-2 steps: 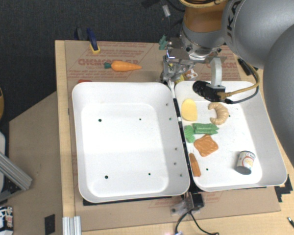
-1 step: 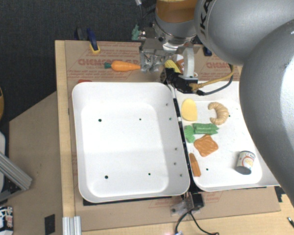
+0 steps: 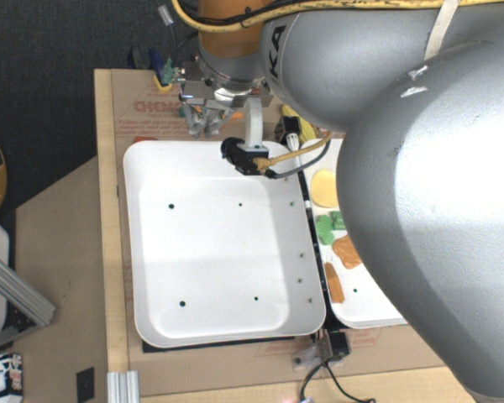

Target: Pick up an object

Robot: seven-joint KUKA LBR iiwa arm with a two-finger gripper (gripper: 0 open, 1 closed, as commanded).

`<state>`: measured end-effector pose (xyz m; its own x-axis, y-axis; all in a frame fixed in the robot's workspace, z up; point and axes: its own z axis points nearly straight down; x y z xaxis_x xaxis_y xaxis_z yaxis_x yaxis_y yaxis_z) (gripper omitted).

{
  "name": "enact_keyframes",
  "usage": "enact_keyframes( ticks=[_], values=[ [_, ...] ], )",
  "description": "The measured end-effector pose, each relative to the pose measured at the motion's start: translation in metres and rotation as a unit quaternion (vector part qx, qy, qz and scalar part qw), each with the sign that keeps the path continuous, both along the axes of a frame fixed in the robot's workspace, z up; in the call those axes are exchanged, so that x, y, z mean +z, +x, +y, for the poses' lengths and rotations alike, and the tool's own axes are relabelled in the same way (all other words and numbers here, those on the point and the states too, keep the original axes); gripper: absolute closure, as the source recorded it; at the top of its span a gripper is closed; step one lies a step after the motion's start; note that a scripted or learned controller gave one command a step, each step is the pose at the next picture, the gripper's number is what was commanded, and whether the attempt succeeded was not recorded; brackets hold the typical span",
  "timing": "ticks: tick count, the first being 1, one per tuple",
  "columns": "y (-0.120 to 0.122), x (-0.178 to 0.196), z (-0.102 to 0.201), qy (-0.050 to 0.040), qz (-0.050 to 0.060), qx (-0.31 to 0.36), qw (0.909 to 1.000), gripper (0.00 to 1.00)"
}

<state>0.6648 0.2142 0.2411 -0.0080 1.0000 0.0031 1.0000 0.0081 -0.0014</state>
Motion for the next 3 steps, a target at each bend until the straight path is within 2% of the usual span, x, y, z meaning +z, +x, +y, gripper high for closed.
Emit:
enact_keyframes(
  ticks=[2,3],
  values=[
    [0.002,0.024,-0.004,-0.0007,-0.004,-0.002,1.0,1.0],
    [0.002,0.117,0.012,0.0007,-0.007,-0.003,1.0,1.0]
  ],
)
